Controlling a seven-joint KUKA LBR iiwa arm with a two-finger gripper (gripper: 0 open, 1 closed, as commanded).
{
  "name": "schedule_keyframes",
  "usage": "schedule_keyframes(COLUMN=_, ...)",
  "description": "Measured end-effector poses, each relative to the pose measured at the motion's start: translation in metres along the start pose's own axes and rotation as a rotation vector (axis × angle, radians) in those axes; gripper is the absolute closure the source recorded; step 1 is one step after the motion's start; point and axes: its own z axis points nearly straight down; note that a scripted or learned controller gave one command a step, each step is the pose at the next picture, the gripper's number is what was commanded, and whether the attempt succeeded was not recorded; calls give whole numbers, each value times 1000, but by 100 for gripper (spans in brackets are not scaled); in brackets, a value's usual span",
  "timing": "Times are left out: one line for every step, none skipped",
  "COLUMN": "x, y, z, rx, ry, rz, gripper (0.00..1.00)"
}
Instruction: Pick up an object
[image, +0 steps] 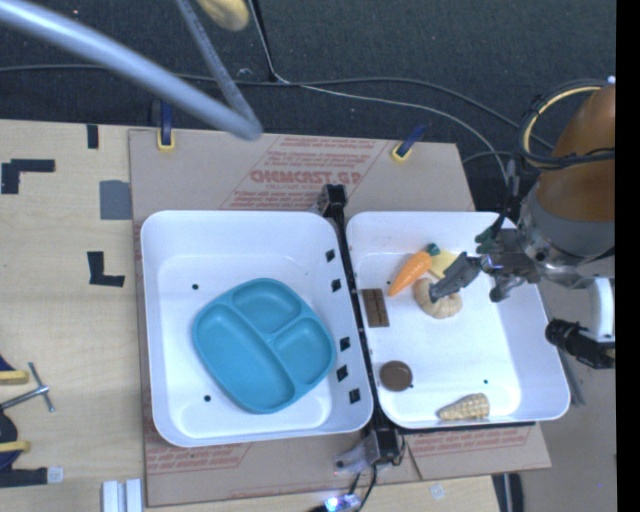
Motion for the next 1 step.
schedule_keyframes(x=0, y=2, z=-6, rx=-11, ry=-1, rz=-3, gripper=0)
